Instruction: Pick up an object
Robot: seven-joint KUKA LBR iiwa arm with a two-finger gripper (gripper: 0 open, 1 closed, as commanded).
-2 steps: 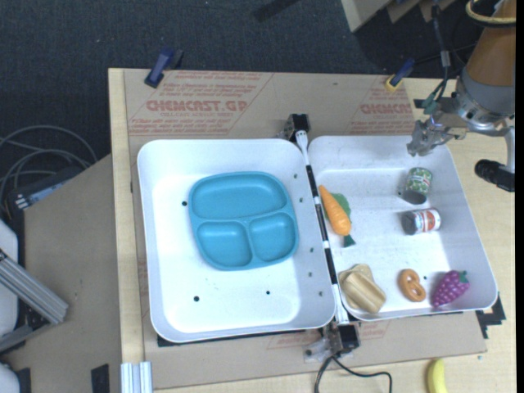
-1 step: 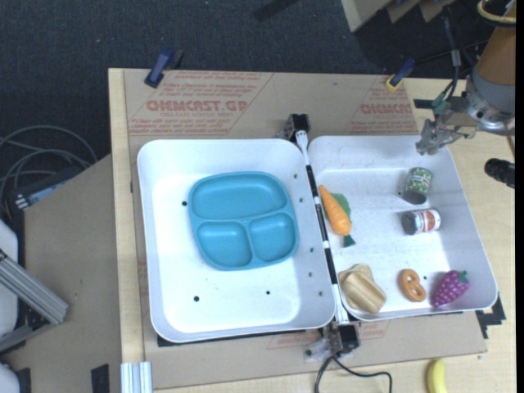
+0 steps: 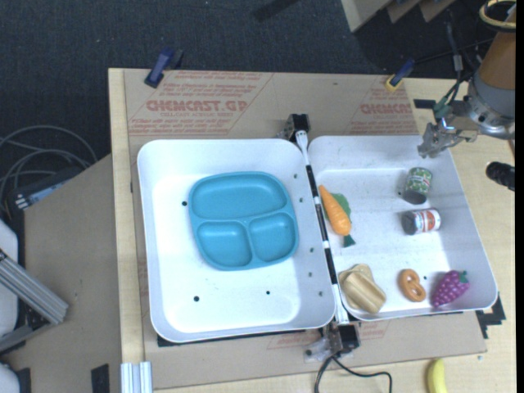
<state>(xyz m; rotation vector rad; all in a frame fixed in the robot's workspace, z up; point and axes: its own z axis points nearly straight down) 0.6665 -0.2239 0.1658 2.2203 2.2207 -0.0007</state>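
Best to lower gripper (image 3: 431,143) straight over one thing, centred before closing. Hovers at right bin's (image 3: 479,248) far edge, near its far right corner; jaw state impossible to tell. Nearest: dark can (image 3: 417,184), just toward near edge from gripper. Beyond it, smaller red can (image 3: 422,221), lying on its side.
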